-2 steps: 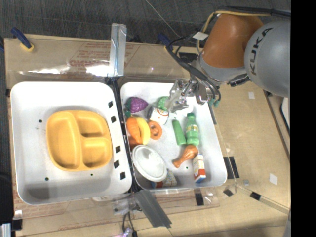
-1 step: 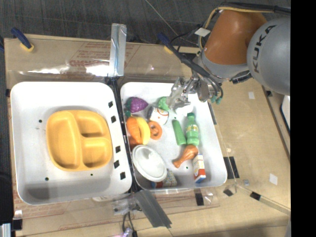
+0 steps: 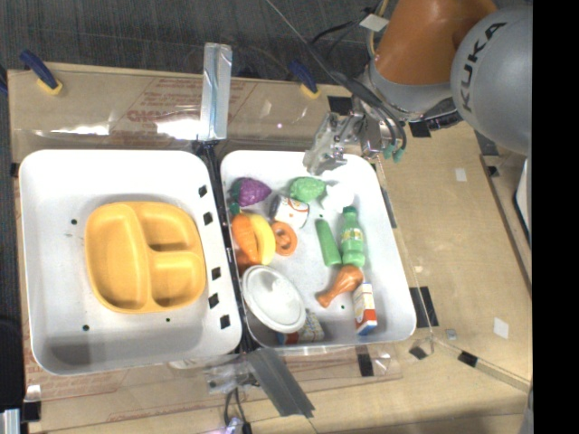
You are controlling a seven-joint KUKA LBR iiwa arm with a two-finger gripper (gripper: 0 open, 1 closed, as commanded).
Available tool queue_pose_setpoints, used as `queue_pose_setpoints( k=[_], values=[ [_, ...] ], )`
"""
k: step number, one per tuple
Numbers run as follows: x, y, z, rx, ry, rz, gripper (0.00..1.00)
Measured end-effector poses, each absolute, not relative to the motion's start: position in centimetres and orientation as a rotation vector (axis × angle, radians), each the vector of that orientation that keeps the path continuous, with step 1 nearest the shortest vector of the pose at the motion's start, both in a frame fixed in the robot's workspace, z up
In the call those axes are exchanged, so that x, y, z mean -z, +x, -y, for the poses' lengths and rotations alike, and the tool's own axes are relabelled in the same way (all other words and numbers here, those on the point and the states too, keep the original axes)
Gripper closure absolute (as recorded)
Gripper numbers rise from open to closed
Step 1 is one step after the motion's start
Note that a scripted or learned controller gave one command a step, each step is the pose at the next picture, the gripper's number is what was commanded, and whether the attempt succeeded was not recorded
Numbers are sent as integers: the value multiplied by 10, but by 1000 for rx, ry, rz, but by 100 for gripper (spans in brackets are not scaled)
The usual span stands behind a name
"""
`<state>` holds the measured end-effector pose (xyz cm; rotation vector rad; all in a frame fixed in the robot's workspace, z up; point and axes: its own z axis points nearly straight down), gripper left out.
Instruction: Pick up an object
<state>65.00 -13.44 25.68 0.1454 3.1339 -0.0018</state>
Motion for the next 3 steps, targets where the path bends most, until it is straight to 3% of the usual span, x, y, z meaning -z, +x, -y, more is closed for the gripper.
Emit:
queue_pose_setpoints(
  k=[1, 2, 3],
  values=[
    [-210, 647, 124, 0, 11, -3142, 100],
    [-284, 657, 111, 2, 241, -3125, 100],
    [-256, 634, 101, 0, -68, -3141, 100]
  ],
)
